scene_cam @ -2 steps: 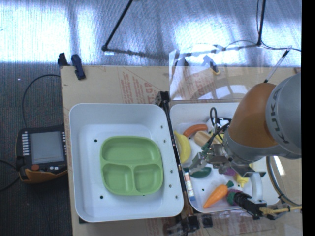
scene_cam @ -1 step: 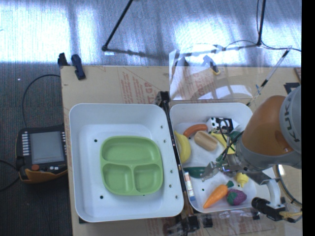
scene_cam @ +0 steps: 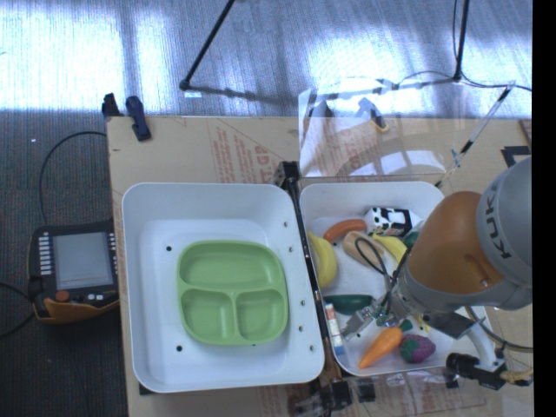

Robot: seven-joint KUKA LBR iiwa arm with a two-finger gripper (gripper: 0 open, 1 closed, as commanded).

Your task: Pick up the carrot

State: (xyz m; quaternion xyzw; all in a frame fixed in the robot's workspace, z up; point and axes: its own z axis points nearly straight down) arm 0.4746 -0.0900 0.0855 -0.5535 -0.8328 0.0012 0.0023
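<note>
Nearest, the carrot (scene_cam: pixel 381 346) lay in the right bin (scene_cam: pixel 320 200), touching a purple toy (scene_cam: pixel 417 347); just beyond, the gripper (scene_cam: pixel 372 314) hovered, jaw state unclear. Crowding neighbours could deflect a grasp, nudging the carrot aside

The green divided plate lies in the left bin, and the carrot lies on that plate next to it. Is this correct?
Not quite. The green divided plate does lie in the left bin, but the carrot is not on it. The camera view shows the carrot in the right bin, near its front edge, beside a purple toy and just below the arm's tool.
</note>
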